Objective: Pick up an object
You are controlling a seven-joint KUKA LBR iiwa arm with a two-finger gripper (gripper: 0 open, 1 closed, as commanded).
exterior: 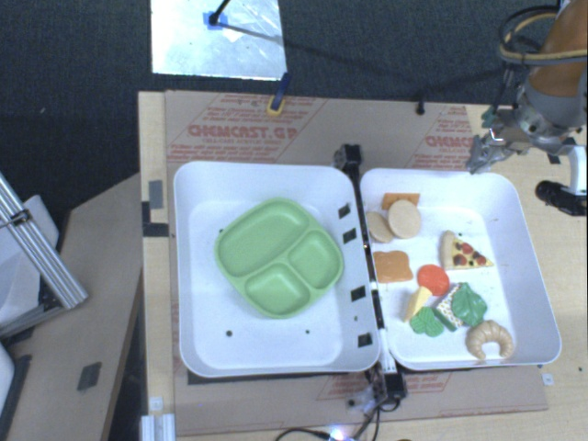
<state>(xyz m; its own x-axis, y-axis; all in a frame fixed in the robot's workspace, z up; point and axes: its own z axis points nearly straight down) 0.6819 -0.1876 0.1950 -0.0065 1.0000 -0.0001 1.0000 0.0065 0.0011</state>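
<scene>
Hovering just beyond the far right corner of the right bin (pixel 528 237), the gripper (pixel 481 157) seemingly holds nothing; finger state unclear.

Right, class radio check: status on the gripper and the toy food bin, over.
Gripper above right bin's far rim, holding nothing visible. Pizza slice, croissant, tomato untouched in bin. Path clear.

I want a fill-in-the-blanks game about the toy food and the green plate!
1. The green plate lies in the ____ bin.
2. The croissant sits near the right bin's ____ corner.
3. The pizza slice has ____ dots on top.
4. The gripper hangs over the right bin's ____ edge.

Missing words: left; front right; red; far
</scene>
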